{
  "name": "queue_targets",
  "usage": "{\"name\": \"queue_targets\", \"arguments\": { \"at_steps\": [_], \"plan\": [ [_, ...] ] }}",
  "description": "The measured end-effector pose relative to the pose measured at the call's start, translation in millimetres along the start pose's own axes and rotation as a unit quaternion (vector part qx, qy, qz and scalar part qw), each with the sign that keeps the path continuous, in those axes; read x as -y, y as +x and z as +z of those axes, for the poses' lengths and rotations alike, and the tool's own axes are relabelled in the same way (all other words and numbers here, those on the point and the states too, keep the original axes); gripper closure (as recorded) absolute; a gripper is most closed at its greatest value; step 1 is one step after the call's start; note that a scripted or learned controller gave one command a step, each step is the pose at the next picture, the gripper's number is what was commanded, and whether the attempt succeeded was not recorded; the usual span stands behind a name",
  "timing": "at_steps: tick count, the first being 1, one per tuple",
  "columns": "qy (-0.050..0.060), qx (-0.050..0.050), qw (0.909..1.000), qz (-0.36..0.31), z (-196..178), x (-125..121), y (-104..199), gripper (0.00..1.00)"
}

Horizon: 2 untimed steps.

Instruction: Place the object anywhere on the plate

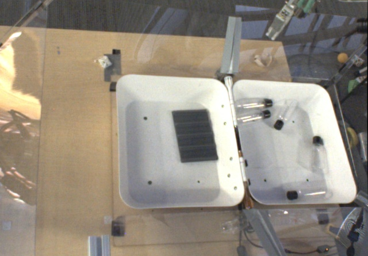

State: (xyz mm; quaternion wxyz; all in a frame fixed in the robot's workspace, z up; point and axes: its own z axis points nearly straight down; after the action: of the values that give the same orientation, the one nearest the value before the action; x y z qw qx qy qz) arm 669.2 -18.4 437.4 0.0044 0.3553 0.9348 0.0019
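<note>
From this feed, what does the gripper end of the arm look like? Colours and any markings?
The gripper in the top right corner of the camera view is a slim, pale grey-white piece with a green section near its upper end. Behind it sits light grey metal hardware. Markings are too small to make out.

Dark ribbed plate, apparently flat, left bin
</note>
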Motion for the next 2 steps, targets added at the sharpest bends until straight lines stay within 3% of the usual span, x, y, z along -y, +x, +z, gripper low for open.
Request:
{"name": "queue_targets", "arguments": {
  "at_steps": [1, 2],
  "plan": [
    [0.001, -0.001, 0.9711, 0.238, 16.5, -39.2, 53.3, 1.0],
    [0.003, -0.001, 0.8784, 0.478, 2.0, -74.0, 66.7, 1.0]
  ]
}}
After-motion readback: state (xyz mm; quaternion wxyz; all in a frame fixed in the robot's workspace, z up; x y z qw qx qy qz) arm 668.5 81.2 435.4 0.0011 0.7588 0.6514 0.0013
